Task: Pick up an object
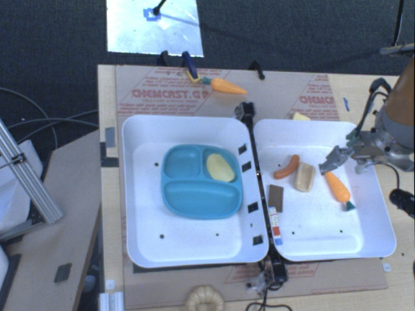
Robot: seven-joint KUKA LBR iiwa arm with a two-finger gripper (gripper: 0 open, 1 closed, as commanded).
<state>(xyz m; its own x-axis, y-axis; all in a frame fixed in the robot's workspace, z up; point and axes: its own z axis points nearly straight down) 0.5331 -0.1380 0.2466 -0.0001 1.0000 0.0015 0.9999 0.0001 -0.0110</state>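
Observation:
In the right bin (363,241) lie an orange carrot with a green tip (338,188), a beige bread piece (304,177), a reddish sausage (287,167) and a small brown block (275,196). My gripper (333,160) hangs over the right bin, just above the carrot's upper end and to the right of the bread piece. Nothing is visibly held in it. The left bin (146,238) holds a blue divided plate (194,196) with a yellow food piece (220,168) in its upper right section.
A second carrot (225,86) lies on the cardboard behind the bins, beside a blue clamp (189,63). A small yellow item (300,116) sits behind the right bin. A beige ring (206,298) rests at the front edge. Black clips line the divider (258,186).

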